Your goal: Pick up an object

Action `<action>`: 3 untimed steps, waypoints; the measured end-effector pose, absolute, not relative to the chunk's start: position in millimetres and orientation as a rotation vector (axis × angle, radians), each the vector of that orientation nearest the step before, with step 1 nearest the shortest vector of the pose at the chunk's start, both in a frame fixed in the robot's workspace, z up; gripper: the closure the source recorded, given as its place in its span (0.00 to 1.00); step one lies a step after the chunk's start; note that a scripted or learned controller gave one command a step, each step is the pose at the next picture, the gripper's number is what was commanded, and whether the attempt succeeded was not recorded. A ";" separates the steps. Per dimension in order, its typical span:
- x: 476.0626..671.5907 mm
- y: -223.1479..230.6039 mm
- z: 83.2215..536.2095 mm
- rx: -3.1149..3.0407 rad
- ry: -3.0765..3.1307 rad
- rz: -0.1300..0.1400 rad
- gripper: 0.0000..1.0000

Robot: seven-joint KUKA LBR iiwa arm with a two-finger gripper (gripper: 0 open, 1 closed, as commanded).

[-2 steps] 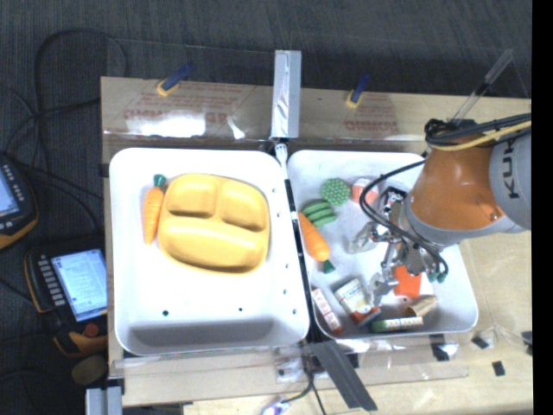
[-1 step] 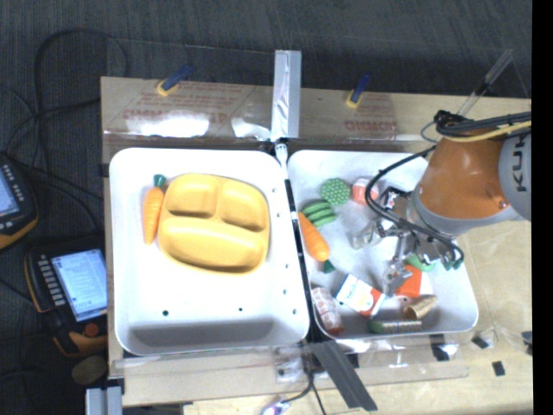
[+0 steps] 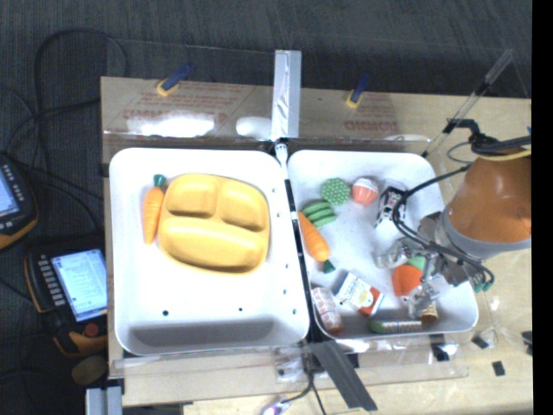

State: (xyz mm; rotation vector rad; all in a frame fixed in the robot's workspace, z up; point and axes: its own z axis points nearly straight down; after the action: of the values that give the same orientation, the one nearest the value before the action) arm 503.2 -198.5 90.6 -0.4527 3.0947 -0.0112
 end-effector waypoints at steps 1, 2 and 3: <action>508.6 -173.8 90.5 -0.409 3.101 -0.013 0.00; 590.5 -189.7 89.6 -0.589 3.072 -0.008 0.00; 537.3 -175.4 90.3 -0.461 3.093 -0.006 0.00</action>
State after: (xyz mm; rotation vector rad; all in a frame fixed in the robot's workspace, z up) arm 537.3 -175.4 90.3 -0.4613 3.0927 -0.0065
